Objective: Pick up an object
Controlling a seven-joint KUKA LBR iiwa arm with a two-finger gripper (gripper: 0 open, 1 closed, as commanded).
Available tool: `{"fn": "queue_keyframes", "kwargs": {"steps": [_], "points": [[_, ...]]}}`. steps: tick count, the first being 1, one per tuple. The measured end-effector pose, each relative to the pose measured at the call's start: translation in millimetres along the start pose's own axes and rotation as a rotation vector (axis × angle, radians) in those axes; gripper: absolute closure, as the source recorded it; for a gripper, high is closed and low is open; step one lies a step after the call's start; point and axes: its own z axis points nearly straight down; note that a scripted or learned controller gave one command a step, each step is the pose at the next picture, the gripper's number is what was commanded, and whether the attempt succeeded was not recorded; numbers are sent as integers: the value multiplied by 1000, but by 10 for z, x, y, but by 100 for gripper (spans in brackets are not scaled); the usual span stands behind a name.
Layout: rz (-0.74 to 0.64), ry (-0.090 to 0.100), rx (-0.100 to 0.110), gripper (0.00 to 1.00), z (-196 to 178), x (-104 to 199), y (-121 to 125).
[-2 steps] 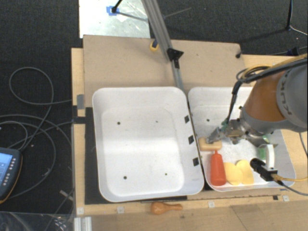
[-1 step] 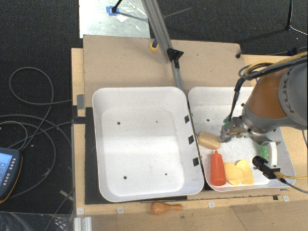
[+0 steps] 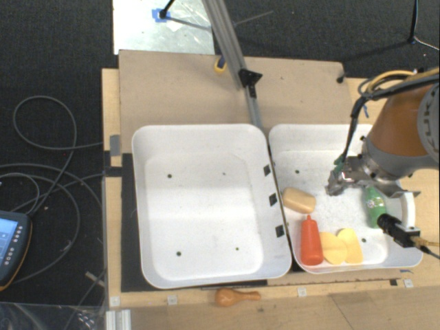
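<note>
The right bin holds a tan block, a red bottle-shaped toy, a yellow object at its front edge and a green bottle near its right wall. My gripper hangs over the middle of this bin, to the right of the tan block and left of the green bottle. Nothing shows between its fingers. The arm's grey wrist and orange band cover the bin's back right corner.
The left bin sits beside the right one, with black clips along the shared wall. A small tan wooden piece lies on the bench in front of the bins. A metal pole slants in from the back.
</note>
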Motion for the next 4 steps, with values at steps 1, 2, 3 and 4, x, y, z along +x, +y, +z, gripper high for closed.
{"fn": "queue_keyframes", "kwargs": {"steps": [1, 2, 3, 4], "points": [[-3, 0, -1, 100, -436, 6, 5], [-4, 1, 1, 100, -671, 3, 22], [-9, 3, 1, 100, -777, 443, 263], [-10, 4, 3, 100, -707, 1021, 512]]}}
